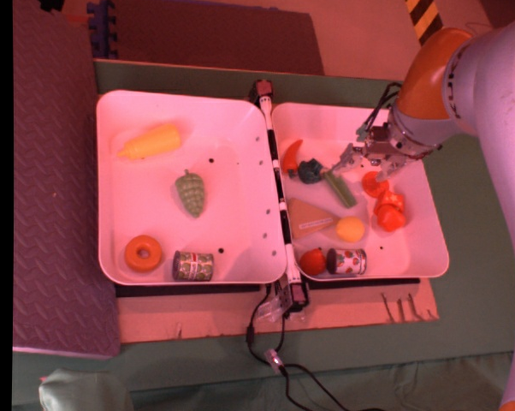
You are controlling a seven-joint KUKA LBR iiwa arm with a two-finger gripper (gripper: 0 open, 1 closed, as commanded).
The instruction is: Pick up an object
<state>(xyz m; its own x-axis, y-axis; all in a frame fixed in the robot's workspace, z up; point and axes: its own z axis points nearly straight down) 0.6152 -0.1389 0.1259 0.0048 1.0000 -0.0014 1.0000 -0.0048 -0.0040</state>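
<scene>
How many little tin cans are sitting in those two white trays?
2. One can lies at the near edge of the left bin, beside the orange ring. The other can lies at the near edge of the right bin, next to a red tomato.

you can't tell how the gripper (353,156) stands: it is small and blurred against the right bin (429,229). the arm (488,84) runs off the right edge, and the can labels (193,266) are too small to read
</scene>
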